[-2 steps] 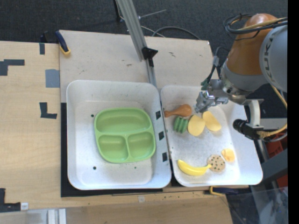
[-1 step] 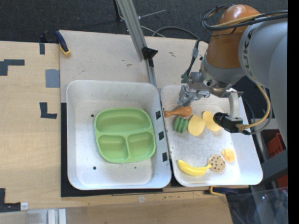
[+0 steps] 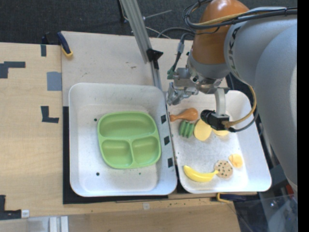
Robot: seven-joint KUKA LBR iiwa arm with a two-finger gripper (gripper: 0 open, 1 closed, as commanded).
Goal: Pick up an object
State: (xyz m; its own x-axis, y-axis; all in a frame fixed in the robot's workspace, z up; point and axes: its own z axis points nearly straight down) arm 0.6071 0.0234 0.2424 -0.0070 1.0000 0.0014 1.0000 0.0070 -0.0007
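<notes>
My gripper (image 3: pixel 176 94) hangs over the far left corner of the right bin (image 3: pixel 253 175), just beyond an orange toy drumstick (image 3: pixel 185 115). Nothing shows between its tips. Beside the drumstick lie a green ridged piece (image 3: pixel 186 128) and a yellow piece (image 3: pixel 203 131). Toward the front of the same bin lie a yellow banana (image 3: pixel 198 174), a speckled cookie (image 3: pixel 223 168) and a small yellow-orange piece (image 3: pixel 236 160). The arm's grey body and orange band hide the bin's far right part.
The left bin (image 3: pixel 77 129) holds a green divided plate (image 3: pixel 129 139). A slanted metal pole (image 3: pixel 137 28) runs down to the wall between the bins. A black cable clip (image 3: pixel 215 119) hangs off the arm over the right bin.
</notes>
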